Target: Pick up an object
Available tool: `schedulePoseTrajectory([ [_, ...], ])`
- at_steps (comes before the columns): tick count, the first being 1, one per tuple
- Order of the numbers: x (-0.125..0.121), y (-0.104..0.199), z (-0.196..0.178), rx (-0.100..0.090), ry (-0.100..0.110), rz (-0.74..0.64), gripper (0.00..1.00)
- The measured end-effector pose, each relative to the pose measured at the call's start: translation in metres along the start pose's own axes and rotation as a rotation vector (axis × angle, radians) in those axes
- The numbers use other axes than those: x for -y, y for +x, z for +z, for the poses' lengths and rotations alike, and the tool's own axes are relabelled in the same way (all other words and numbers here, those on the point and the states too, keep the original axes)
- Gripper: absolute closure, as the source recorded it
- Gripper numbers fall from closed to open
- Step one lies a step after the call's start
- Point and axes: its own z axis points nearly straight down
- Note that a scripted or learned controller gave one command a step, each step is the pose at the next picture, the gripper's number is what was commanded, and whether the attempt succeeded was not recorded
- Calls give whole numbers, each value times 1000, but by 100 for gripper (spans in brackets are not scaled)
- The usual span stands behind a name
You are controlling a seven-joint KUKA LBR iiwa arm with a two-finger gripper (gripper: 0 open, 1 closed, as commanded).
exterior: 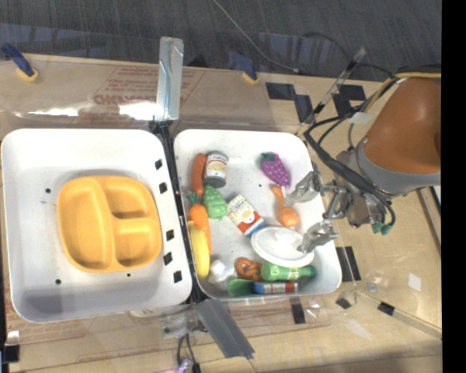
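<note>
Camera view: your gripper (311,210) hangs spread wide, holding nothing, over the right bin (241,140) at its right edge. The white bowl (279,245) lies just left of the near finger (partly beneath it).

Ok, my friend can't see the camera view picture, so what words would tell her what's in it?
A robot arm's open pincer hovers at the right edge of a white bin full of toy food, above a small white bowl. The white bin beside it holds a yellow divided tray.
</note>
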Motion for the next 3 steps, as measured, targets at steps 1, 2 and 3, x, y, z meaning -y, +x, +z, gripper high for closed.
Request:
schedulePoseTrajectory([
  [1,16,-21,123,23,4,164,0],
  [2,-55,-62,148,19,3,-4,0],
  [3,-40,-114,146,6,0,422,0],
])
